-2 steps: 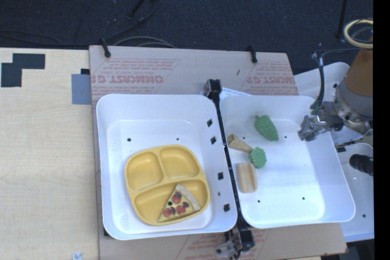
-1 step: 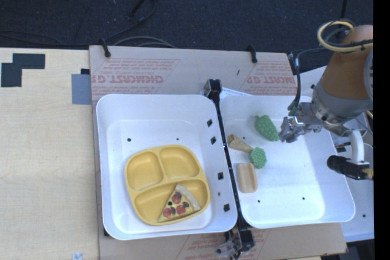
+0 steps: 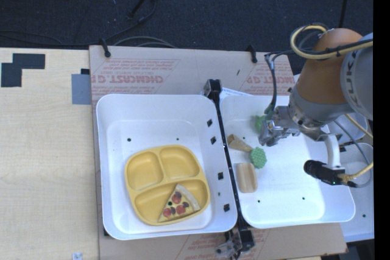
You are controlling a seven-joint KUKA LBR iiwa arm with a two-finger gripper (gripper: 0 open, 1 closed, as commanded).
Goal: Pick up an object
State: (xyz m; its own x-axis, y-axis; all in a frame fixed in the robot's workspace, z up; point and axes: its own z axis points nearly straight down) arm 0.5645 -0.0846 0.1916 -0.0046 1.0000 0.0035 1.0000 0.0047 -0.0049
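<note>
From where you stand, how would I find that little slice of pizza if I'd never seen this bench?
Look at the left white bin. A yellow divided tray lies in it. The pizza slice lies in the tray's lower compartment, the widest one: a pale wedge with red dots, the one thing on the tray.

Upside-down "CHEMCRST" on cardboard (image 3: 131,78)

This looks like a robot lab. A big grey and orange robot arm (image 3: 332,82) reaches in from the right over two white bins (image 3: 116,125) on cardboard (image 3: 152,73), with loose black cables (image 3: 146,0) along the top.
</note>
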